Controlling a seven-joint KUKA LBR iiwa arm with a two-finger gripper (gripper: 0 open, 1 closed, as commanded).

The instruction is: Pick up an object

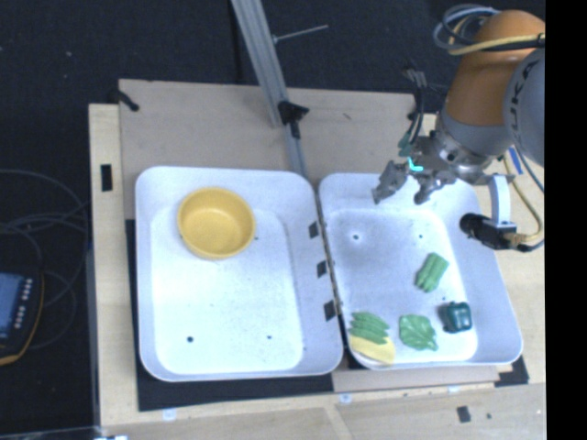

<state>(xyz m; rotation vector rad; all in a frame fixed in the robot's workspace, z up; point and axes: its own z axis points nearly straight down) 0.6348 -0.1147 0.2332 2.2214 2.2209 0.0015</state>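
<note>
My gripper (404, 189) hangs over the far edge of the right bin (385, 246), its two fingers spread open with nothing between them. Well below it, in the near part of that bin, lie a light green object (431, 271), a dark green cube-like object (455, 316), a green leafy piece (417, 331), another green piece (369, 324) and a yellow piece (374, 350) at the near rim. A yellow bowl (216, 222) sits in the far left part of the left bin (229, 319).
A grey metal bar (266, 62) slants down from the top to the gap between the bins. The arm's orange band (486, 71) and grey wrist stand over the right bin's far right corner. A black cable fitting (481, 229) hangs by the right rim.
</note>
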